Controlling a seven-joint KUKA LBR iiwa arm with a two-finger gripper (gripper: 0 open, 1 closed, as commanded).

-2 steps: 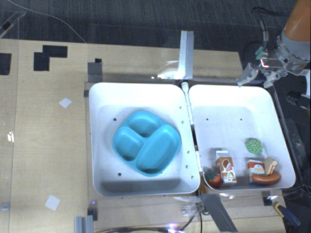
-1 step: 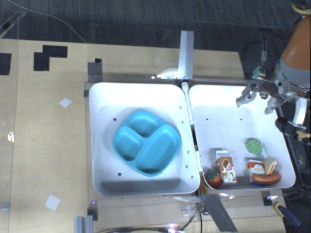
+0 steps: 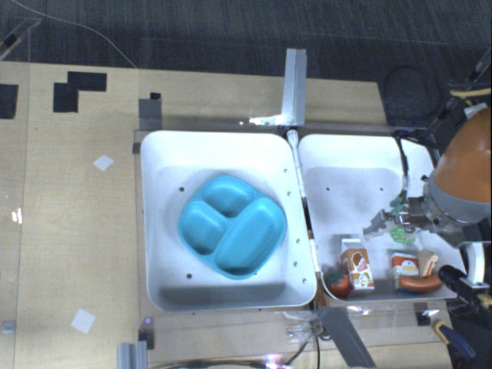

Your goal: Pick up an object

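My gripper [image 3: 393, 225] hangs over the right bin [image 3: 346, 167], above and just right of the small brown carton [image 3: 357, 268]. Whether anything sits in its grasp I cannot tell, so I judge the pick not yet done: the carton, a red tomato-like piece [image 3: 337, 282] at its left, and a sausage [image 3: 419, 284] well to its right all lie on the bin floor. Left of the carton, across the divider, the left bin [image 3: 161, 206] holds a blue divided plate [image 3: 231, 225]. Both bins rest on a pale wooden bench [image 3: 69, 229] with dark carpet [image 3: 192, 14] beyond.
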